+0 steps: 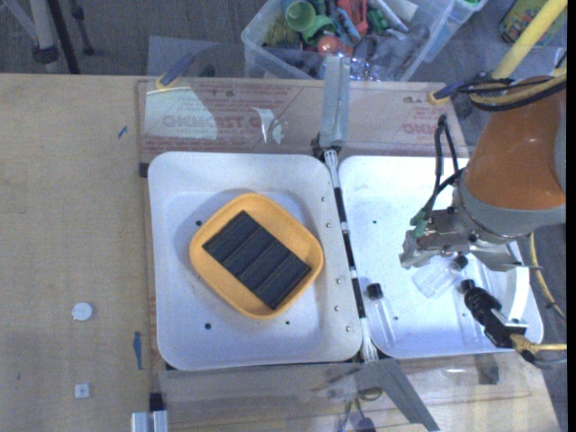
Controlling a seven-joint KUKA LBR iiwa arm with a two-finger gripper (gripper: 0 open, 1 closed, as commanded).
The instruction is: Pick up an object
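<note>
Hanging low over the right bin [387, 196], the gripper [430, 248] is parked just above a small clear piece [435, 283]. That's probably the thing meant to be picked, since nothing else lies that close. Whether the gripper is open or closed can't be told from this angle, and nothing is seen held in it. The clear piece is found around the middle of the right bin, a bit toward the near side, lying on the bin floor. A tiny black bit [373, 290] is spotted by the left wall of that bin, apart from the gripper, so no trouble is expected from it. In the left bin [171, 331], a yellow dish [216, 286] with a black ribbed slab [256, 257] on it is sat across the rim between the 2 bins. A tub of toys [274, 43] is kept past the far edge.
</note>
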